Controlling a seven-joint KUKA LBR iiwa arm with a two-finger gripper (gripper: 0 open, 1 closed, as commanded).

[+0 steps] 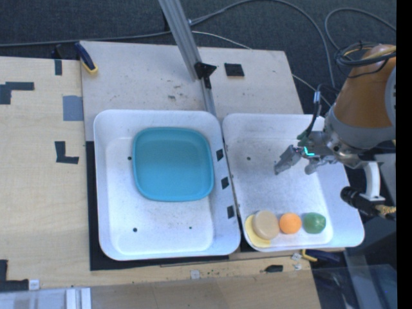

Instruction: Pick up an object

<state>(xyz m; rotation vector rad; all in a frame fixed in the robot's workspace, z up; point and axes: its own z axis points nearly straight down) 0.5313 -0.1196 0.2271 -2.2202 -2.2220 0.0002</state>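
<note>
Lying near gripper [299, 163], well below: orange ball [290, 223].

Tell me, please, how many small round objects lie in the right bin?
3, in a row along the near edge of the right bin: tan round piece, orange ball, green ball.

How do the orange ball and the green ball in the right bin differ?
The orange ball is bright orange; the green ball is dark green. The orange ball sits between the tan round piece and the green ball, which lies nearest the bin's right side. Both are small, round and lie along the near wall, below the gripper.
</note>
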